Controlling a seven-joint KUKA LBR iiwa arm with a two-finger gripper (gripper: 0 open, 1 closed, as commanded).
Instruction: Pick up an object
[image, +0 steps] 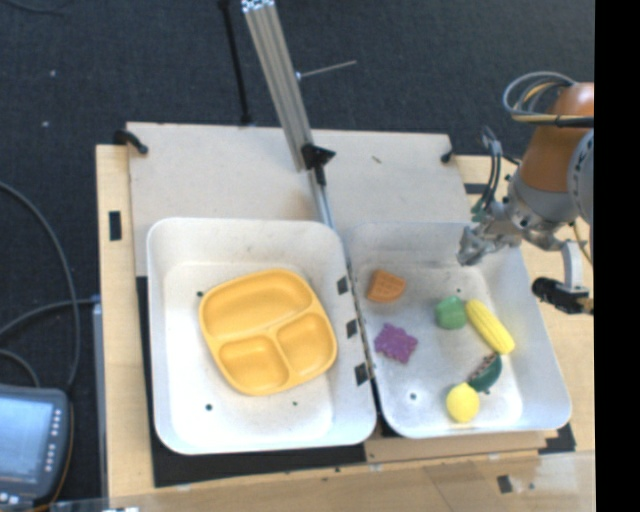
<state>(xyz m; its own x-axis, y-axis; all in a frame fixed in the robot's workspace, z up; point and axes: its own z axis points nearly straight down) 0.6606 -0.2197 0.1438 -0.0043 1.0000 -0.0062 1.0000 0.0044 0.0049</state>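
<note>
Above the right bin (540, 390), the gripper (470, 250) hangs; no legible writing.

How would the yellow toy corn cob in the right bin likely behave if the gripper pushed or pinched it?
The corn cob looks long and rounded, so it may roll sideways when pushed. It appears to be smooth moulded plastic: probably light, stiff, and apt to slip unless pinched across its width.

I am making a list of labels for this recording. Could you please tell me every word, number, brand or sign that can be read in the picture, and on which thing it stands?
No text can be read in this view.
The small screen at the lower left edge glows, but anything on it is too blurred to read.
The yellow divided plate, the toys in the right bin and the gripper show no lettering.
</note>
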